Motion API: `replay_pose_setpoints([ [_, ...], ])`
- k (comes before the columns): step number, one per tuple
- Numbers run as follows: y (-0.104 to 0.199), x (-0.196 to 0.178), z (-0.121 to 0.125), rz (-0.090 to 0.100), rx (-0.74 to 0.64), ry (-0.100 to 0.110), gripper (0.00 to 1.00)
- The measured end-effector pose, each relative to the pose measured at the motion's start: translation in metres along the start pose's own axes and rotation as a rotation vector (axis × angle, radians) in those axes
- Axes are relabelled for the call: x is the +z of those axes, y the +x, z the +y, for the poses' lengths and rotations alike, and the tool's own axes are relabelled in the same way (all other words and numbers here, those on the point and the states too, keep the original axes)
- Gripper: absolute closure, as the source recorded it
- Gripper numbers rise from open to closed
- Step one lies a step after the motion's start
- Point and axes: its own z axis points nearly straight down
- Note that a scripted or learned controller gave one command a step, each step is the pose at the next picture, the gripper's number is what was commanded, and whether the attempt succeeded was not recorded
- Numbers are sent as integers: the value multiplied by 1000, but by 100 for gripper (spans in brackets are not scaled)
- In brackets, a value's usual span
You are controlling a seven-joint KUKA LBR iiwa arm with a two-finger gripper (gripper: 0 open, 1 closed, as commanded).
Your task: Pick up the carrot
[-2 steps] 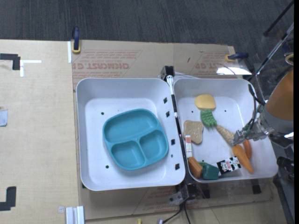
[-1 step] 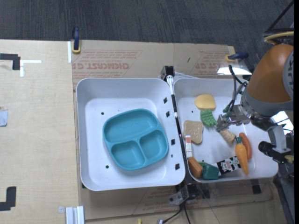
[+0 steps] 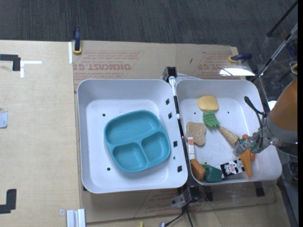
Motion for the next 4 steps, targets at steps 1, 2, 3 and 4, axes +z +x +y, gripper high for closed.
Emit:
replay_pose_setpoints([
  [1, 39, -51, 47, -3, 133, -3, 100],
  [2, 39, -51, 46, -3, 134, -3, 0],
  [3, -8, 20, -3, -4, 110, -3, 0],
  [4, 29, 21, 16, 2, 444, 1, 0],
])
